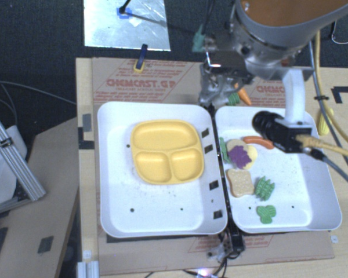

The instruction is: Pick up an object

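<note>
My gripper (216, 95) hangs over the far edge of the bins, just above where the two meet. A small orange carrot (244, 96) with a green top lies right beside it at the back rim of the right bin (319, 196); contact cannot be judged. In the right bin's left half lie a purple grape bunch (239, 154), a yellow piece (252, 153), a red-orange sausage (258, 142), a bread slice (240, 182), a green ridged piece (264, 187) and a green leafy piece (267, 214).
The left bin (113, 207) holds a yellow divided plate (165, 151). A black cylinder (276, 130) on the arm overhangs the right bin's back half, with yellow cables trailing right. The raised divider (216, 172) runs between the bins. A foil sheet (126, 15) lies beyond the bench.
</note>
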You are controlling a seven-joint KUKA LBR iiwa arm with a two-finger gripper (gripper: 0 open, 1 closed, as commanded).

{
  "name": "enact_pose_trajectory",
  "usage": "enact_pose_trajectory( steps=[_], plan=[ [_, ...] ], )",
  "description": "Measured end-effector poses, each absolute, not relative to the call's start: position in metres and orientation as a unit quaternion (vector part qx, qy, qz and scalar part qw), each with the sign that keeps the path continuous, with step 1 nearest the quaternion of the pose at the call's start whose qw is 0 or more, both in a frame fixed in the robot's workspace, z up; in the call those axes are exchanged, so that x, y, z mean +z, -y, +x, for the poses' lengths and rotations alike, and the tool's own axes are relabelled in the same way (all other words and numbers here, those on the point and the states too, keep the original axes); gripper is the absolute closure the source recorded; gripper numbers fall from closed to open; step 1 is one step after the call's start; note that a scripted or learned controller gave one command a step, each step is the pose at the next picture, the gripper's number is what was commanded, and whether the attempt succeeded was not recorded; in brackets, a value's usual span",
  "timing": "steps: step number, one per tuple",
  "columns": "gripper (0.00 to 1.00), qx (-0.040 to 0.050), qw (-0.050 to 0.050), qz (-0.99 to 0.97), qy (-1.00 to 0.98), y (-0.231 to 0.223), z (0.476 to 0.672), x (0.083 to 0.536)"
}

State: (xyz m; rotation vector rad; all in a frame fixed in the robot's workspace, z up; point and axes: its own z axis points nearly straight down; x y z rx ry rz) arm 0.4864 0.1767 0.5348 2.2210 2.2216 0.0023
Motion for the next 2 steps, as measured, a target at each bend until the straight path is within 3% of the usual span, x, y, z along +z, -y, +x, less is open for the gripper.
enact_pose_trajectory(
  steps=[1,2],
  plan=[
    [1.00,0.0009,0.001,0.708,-0.707,-0.150,0.487,0.535],
    [1.00,0.0026,0.001,0.705,-0.709,-0.152,0.487,0.547]
  ],
)
